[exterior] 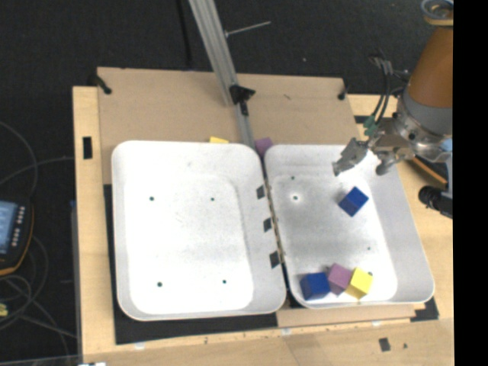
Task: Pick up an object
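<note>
Camera view: jaws (364, 158) open, gripping nothing, above the right bin (404, 227), just up from a blue cube (353, 201). Second blue cube (314, 284), purple cube (338, 278), yellow cube (360, 281) along its near edge.

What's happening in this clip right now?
A grey KUKA arm reaches in from the right, its gripper with jaws spread apart above the right white bin, holding nothing. A blue cube lies just below it in that bin. Another blue cube, a purple cube and a yellow cube cluster at the bin's near edge. Nothing is picked up yet.
</note>
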{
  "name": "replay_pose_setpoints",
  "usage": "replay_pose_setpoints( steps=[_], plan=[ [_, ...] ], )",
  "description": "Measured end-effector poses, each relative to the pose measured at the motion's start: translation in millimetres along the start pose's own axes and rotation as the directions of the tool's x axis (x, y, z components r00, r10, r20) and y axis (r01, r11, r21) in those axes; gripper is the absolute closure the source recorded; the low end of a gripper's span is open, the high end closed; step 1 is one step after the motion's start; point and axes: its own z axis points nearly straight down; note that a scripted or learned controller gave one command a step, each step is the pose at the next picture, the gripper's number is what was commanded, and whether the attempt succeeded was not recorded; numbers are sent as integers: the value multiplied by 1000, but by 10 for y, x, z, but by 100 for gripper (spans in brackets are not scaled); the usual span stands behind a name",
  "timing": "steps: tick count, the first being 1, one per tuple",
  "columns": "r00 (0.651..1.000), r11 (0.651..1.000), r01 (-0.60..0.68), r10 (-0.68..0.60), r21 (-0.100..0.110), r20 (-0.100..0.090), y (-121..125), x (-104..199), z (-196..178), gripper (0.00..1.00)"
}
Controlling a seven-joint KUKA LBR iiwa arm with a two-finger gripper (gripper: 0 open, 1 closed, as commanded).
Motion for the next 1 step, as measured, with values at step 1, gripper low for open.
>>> replay_pose_setpoints(
  steps=[1],
  plan=[
    [1000,1000,-2,2,9,0,-142,-480,1785,0]
  ],
)
